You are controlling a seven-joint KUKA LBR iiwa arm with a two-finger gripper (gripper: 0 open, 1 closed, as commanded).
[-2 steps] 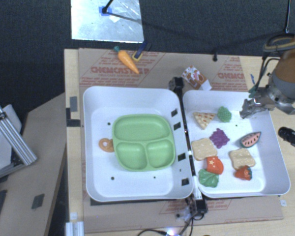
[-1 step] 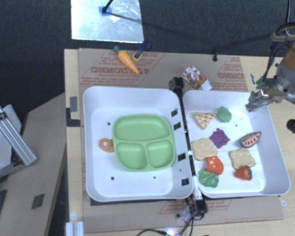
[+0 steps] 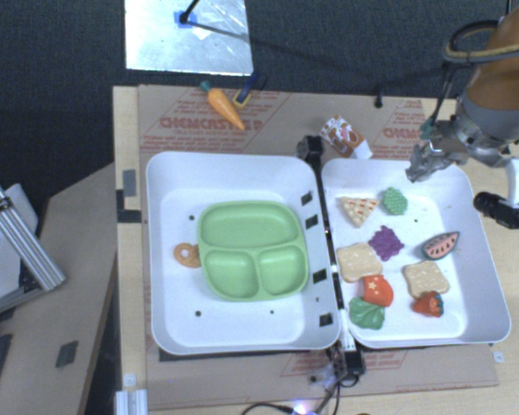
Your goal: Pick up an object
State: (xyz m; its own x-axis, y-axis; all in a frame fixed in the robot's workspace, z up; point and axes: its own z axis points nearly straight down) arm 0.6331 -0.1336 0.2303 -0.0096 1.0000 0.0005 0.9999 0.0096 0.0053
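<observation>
Camera view: two white bins are seen side by side on a cardboard-covered bench, with dark carpet behind and a shiny metal sheet laid at the back. The left bin is taken up by a green divided plate, with a small orange ring just beside it. The right bin is scattered with toy food: pizza slice, green piece, purple grapes, watermelon slice, two bread slices, red bits. A toy carrot is left on the cardboard outside. The gripper is hung over the right bin's back edge; nothing is seen held, and how far it's spread can't be told tbh.
</observation>
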